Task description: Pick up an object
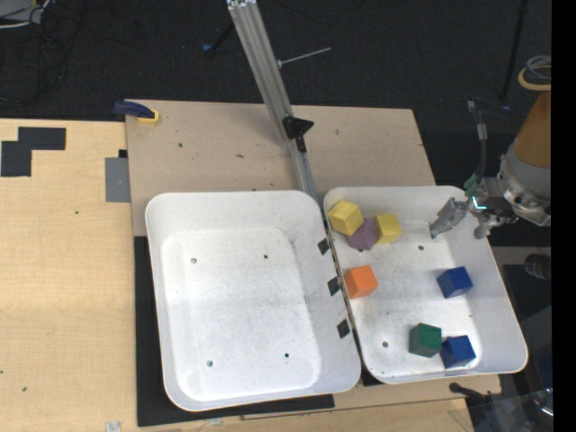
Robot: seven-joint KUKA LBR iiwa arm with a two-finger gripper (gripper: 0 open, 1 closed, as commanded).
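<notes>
Hovering over the far right edge of the right bin [504,331], the pincer [461,216] is showing its 2 fingers spread apart, gripping nothing. 7 blocks are sitting in that bin; the nearest, a blue cube [454,282], is lying just below, apart from it.

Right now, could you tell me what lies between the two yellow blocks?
In the camera view, a purple block sits between the yellow blocks, touching both.
</notes>
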